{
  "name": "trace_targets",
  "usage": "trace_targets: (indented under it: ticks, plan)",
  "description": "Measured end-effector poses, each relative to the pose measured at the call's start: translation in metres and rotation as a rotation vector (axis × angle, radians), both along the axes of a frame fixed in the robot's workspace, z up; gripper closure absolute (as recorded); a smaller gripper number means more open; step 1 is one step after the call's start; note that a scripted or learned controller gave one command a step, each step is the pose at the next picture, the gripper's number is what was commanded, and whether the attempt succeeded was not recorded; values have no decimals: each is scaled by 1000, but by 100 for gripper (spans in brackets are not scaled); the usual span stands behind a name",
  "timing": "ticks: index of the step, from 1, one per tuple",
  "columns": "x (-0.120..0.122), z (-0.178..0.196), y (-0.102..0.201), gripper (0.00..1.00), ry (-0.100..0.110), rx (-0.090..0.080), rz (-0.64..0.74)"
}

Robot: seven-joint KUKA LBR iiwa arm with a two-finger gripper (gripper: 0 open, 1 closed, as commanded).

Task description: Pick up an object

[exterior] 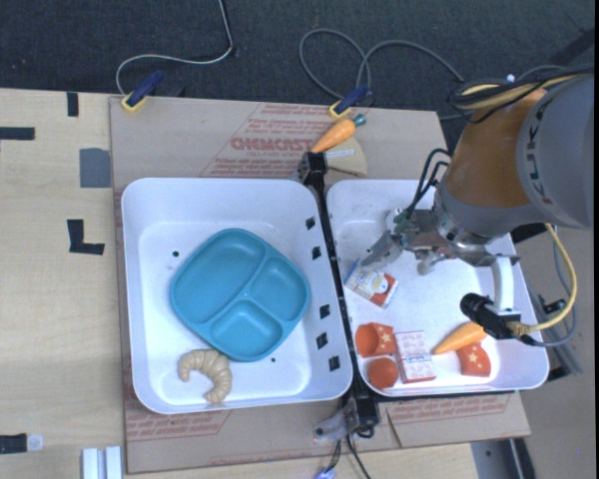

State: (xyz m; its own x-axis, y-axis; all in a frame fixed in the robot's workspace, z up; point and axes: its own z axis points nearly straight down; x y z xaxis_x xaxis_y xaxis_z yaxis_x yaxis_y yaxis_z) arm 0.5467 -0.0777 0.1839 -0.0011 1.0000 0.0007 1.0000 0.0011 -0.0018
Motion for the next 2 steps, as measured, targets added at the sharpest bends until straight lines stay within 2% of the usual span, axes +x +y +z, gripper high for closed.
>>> trace_targets:
  ticks: [1,2]
  plan:
    - [4,-98,-30,0,-4,-1,0]
    - [47,-98,-18,0,-6,-2,1]
